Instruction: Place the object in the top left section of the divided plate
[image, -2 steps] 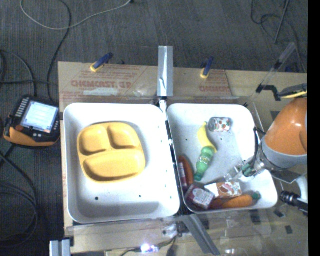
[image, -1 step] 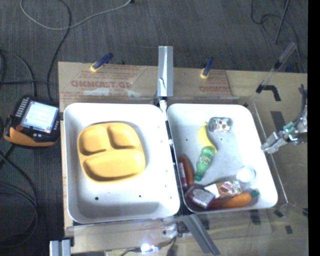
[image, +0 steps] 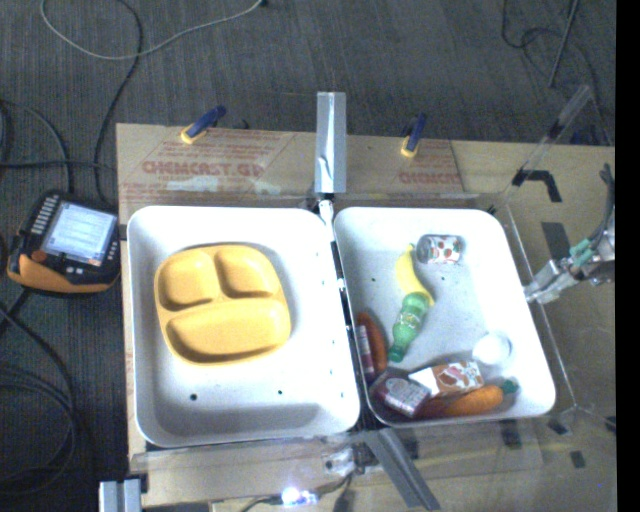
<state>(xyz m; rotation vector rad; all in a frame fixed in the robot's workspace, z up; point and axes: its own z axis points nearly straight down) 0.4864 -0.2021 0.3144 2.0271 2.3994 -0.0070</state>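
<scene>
A yellow divided plate (image: 224, 305) lies in the left white bin (image: 150, 400). It has two small sections at the back and one wide section at the front; its top left section (image: 188, 279) holds nothing. The loose objects lie in the right bin (image: 500, 235): a silver can (image: 438, 249), a yellow banana (image: 406, 272), a green bottle (image: 408, 318), a red-brown sausage (image: 368, 343), a white ball (image: 491, 348), a red and white box (image: 455, 377), a dark packet (image: 400, 395) and an orange carrot (image: 470, 402).
A metal upright (image: 330, 145) stands behind the seam between the bins. A teach pendant (image: 68, 243) lies on the floor at the left. Blue and yellow clamps (image: 203, 124) hold the board at the back. A small bracket (image: 572, 266) juts in beyond the right bin's rim.
</scene>
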